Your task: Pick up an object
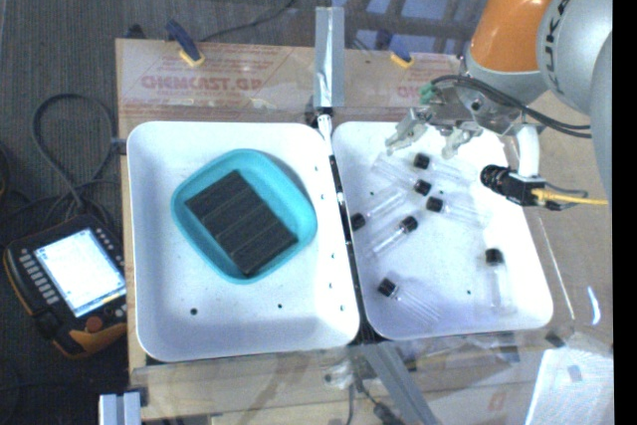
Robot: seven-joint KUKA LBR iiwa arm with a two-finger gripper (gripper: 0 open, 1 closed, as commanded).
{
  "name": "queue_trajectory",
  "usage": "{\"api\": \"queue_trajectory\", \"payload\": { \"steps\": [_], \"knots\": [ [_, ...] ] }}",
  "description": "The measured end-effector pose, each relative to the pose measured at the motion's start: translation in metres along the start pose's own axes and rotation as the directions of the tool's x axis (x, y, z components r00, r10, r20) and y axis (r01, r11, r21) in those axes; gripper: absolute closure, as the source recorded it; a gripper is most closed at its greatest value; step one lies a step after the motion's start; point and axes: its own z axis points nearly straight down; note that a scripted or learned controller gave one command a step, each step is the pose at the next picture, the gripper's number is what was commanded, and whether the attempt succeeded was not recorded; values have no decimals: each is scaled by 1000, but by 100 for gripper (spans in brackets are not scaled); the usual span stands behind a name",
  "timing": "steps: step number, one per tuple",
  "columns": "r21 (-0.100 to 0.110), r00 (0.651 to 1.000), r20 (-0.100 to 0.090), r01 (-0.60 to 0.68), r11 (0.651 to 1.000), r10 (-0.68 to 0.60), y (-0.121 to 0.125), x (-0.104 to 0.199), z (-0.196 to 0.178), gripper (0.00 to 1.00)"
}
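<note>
Several clear plastic vials with black caps lie scattered in the right bin (528,309), for instance one (395,231) near the middle, one (386,289) toward the front and one (495,272) at the right. My gripper (428,136) hangs over the bin's far part, its two fingers spread apart with nothing between them. A capped vial (422,160) lies just below the fingertips.
The left bin (149,314) holds a turquoise dish (189,199) with a black ribbed pad (242,222) in it. A metal post (327,60) stands behind the divider between the bins. A handheld pendant (70,279) lies off the bench at the left.
</note>
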Motion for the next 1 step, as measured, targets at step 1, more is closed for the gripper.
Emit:
{"api": "queue_trajectory", "payload": {
  "steps": [1],
  "knots": [
    [1, 1000, 2, 9, 1000, -9, -25, -44, 77, 0]
  ]
}}
